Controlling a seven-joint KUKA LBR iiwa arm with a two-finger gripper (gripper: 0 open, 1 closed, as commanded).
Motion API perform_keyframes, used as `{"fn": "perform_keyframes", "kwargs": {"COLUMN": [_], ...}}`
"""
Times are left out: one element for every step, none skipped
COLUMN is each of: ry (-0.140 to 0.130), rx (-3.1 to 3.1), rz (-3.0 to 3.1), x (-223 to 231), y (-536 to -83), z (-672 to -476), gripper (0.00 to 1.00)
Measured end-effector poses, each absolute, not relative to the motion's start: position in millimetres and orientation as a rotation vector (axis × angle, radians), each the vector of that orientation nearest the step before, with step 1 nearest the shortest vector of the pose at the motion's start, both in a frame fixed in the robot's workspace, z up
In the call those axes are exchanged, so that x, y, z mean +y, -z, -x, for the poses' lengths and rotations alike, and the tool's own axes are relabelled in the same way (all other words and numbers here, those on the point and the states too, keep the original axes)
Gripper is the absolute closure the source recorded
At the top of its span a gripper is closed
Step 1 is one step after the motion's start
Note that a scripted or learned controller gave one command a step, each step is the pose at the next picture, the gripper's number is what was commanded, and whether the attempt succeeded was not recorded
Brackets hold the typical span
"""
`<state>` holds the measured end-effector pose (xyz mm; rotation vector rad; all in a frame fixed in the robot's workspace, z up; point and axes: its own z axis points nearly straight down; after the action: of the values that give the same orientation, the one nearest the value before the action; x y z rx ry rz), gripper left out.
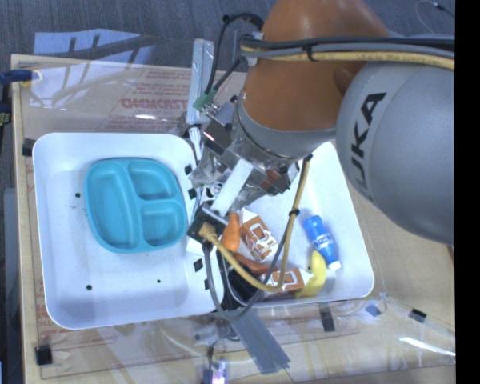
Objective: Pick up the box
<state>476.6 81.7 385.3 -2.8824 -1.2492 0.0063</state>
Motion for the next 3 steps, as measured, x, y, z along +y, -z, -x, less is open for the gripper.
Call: {"fn": "perform_keyframes", "kwargs": {"ry": [-0.011,-0.010,-0.005], "rx": [-1.406,-1.346,-1.031], "rz": [2.807,2.835,2.965], "x": [37,22,35], "y": [-241,-231,-282], "z": [-475.5,-475.6,-476.3], "gripper": [1.00,1.00,1.00]}}
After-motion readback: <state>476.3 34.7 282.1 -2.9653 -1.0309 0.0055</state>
